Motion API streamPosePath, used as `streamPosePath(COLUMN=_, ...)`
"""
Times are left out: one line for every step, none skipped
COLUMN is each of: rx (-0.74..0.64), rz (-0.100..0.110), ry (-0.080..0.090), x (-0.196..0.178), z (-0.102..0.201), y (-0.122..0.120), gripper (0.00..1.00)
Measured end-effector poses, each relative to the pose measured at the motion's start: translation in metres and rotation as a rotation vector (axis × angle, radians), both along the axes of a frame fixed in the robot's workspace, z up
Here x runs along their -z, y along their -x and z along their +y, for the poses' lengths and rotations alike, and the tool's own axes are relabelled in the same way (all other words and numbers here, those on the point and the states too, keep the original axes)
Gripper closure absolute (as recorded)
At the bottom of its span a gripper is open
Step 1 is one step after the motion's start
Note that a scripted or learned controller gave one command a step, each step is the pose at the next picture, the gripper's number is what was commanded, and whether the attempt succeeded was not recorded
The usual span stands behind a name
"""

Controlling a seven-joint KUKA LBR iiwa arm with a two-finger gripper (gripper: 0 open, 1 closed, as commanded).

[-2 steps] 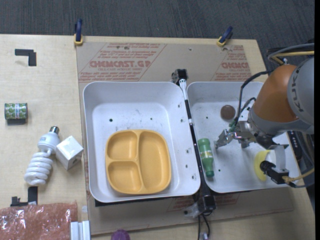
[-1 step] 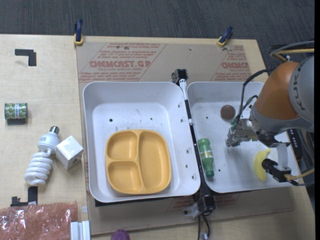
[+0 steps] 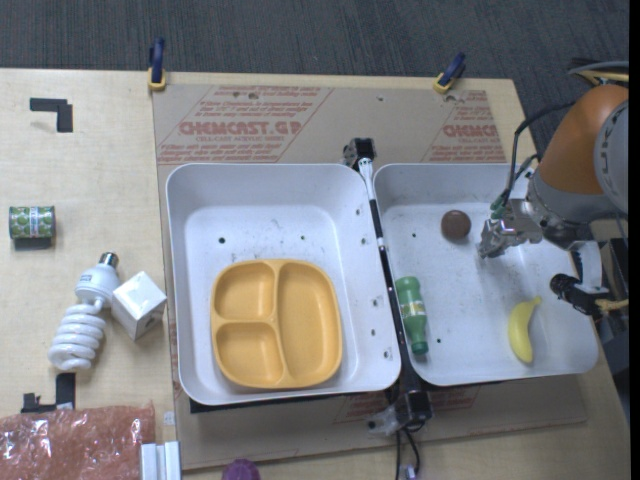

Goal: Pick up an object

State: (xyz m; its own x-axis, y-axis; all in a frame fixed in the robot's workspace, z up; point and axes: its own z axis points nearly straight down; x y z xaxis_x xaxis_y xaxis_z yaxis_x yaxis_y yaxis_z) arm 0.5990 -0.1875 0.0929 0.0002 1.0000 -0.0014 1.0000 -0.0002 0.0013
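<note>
Pink mesh bag [image 3: 75,443] at the bottom left corner, nearest of all, with a small purple thing [image 3: 240,470] at the bottom edge, cut off by the frame. Further back on the left: white spiral bulb [image 3: 82,318] lying flat, touching a white cube [image 3: 139,303]; green can [image 3: 32,224] on its side, well apart from both.

Left bin [image 3: 190,193]: yellow plate [image 3: 277,323] with three compartments, lying flat toward the near wall.

Right bin [image 3: 430,183]: green bottle [image 3: 411,314] lying along the left wall, cap toward the near side; banana [image 3: 522,331] near the front right corner; brown ball [image 3: 456,225] in the back part, free on the floor.

Gripper [image 3: 492,240] low over the back of the right bin, just right of the ball but apart from it. Open or closed: not possible to tell. Nothing seen held. Banana and bottle well apart from the gripper.

Two blue clamps [image 3: 157,63] at the back edge of the board.
</note>
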Motion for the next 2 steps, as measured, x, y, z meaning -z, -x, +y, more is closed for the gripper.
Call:
streamPosePath(rx=-0.001, rz=0.0, ry=0.0, x=0.0, z=0.0, y=0.0, gripper=0.0)
streamPosePath(rx=-0.002, rz=-0.002, ry=0.002, x=-0.01, z=0.0, y=0.0, gripper=1.0)
